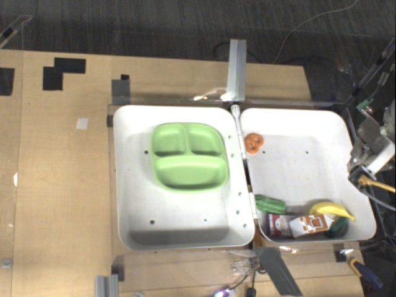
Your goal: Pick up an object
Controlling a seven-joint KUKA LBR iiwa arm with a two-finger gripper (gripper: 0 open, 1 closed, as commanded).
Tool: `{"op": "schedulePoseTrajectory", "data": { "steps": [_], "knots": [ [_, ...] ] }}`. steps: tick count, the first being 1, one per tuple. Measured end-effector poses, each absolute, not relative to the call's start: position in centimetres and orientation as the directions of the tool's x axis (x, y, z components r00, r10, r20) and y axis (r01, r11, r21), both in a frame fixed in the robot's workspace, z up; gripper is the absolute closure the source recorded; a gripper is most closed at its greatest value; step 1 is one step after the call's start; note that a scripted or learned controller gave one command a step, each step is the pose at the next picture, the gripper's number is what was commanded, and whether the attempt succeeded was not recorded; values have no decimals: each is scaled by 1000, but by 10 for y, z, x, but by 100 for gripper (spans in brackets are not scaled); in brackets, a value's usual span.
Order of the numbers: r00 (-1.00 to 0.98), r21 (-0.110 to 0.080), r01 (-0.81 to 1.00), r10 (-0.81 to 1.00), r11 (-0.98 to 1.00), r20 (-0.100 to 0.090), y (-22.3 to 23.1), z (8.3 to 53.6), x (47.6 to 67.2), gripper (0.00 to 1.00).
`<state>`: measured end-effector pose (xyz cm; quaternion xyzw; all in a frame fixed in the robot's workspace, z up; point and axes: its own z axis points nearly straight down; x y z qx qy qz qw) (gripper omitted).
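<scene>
The right bin holds several objects. A small orange round piece lies by its upper left wall. Along the near wall lie a green vegetable, a dark red packet, a small white and orange carton, a yellow banana and a dark green item. My gripper hangs at the right rim of this bin, above and to the right of the banana, with nothing seen in it. Its tip is hard to make out against the clutter at the edge.
The left bin carries a green divided plate in its middle. A metal post stands behind the wall between the two bins. Cables and dark hardware crowd the right edge of the bench.
</scene>
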<state>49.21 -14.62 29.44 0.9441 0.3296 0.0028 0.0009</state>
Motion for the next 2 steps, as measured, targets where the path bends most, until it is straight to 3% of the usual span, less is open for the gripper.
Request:
{"op": "schedulePoseTrajectory", "data": {
  "steps": [1, 2],
  "knots": [
    [775, 4, 632, 632, -775, 6, -145, 305, 493, 100],
    [853, 0, 522, 522, -853, 2, -99, 272, 488, 100]
  ]
}}
